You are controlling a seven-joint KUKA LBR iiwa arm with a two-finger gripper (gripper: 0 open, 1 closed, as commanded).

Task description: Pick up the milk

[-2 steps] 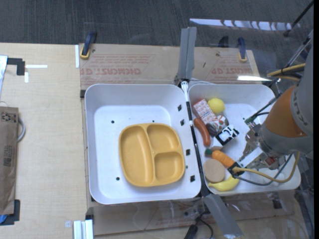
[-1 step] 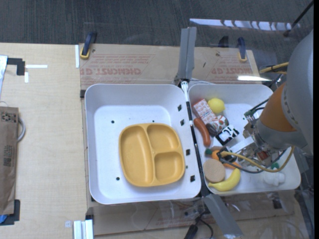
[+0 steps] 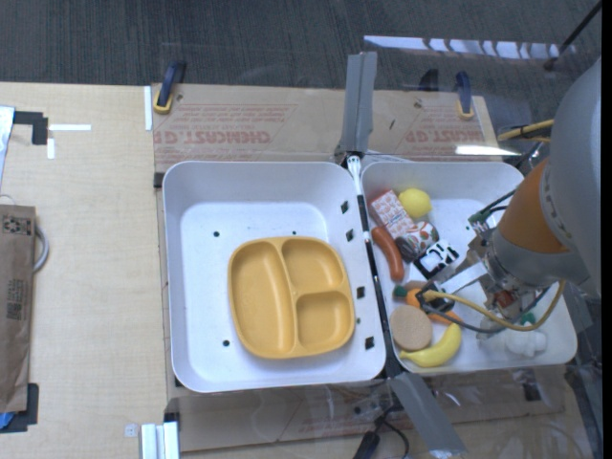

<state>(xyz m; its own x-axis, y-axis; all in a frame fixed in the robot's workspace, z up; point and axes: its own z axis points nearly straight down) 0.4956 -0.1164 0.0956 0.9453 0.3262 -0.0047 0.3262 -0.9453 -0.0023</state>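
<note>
The milk looks to be the small dark carton with black-and-white patches [image 3: 435, 256], lying in the middle of the right bin [image 3: 478, 175]. It rests between a red-and-white packet [image 3: 392, 212] and my gripper [image 3: 501, 300]. The gripper hangs low over the right half of that bin, right of and slightly nearer than the carton, apart from it. The grey arm with its orange band [image 3: 532, 226] covers the wrist from above. Nothing shows held in the gripper.
In the right bin lie a lemon [image 3: 415, 202], a sausage [image 3: 386, 252], a carrot [image 3: 425, 301], a round biscuit [image 3: 412, 330], a banana [image 3: 435, 349] and a white lump [image 3: 524, 343]. The left bin [image 3: 191, 285] holds a yellow divided plate [image 3: 292, 296].
</note>
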